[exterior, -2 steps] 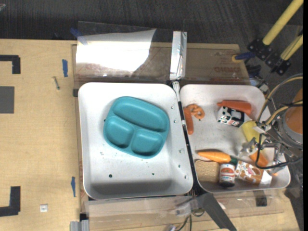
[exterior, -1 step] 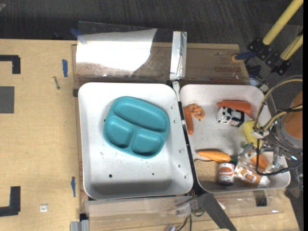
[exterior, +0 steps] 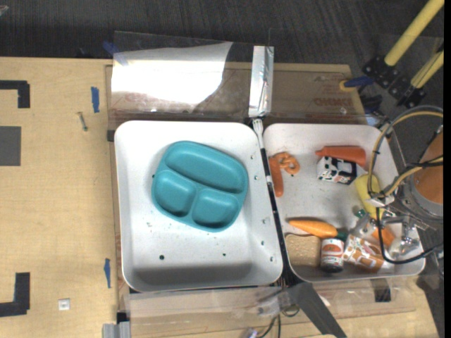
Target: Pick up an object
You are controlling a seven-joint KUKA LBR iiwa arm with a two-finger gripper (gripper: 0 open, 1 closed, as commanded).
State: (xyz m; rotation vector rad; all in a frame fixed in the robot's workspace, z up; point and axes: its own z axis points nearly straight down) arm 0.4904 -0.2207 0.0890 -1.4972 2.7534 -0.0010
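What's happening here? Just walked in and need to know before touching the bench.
A robot arm reaches in from the right over the right bin, which holds toy food: a carrot, a small can and a black-and-white cow toy. Its claw is low among them. The left bin holds a teal divided plate.

No text can be read with certainty. Faint reddish lettering is printed on the brown cardboard sheet (exterior: pixel 320 94) behind the right bin, but it is too blurred. The label on the small can (exterior: pixel 331 253) is likewise illegible.
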